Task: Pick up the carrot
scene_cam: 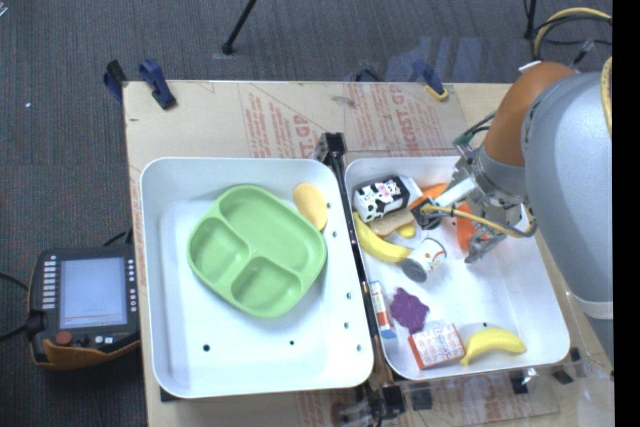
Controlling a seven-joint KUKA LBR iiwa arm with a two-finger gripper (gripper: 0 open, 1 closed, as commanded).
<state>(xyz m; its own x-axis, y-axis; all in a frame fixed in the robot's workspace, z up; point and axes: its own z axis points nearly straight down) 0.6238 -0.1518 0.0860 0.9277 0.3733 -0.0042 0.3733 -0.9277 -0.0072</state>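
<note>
Looking down on your bench, you see the arm reaching in from the right over the right bin, its gripper low in that bin's upper part. Whether the fingers are spread or pressed together, you cannot tell. The carrot lies near the bin's top wall, mostly covered by the wrist, with orange showing just beside the cow toy and again under the gripper. Below the cow a banana touches a small cup. Lower down lie a purple piece, a red-and-white box and a second banana. Your left bin holds a green tray with a yellow piece at its upper right edge.
</note>
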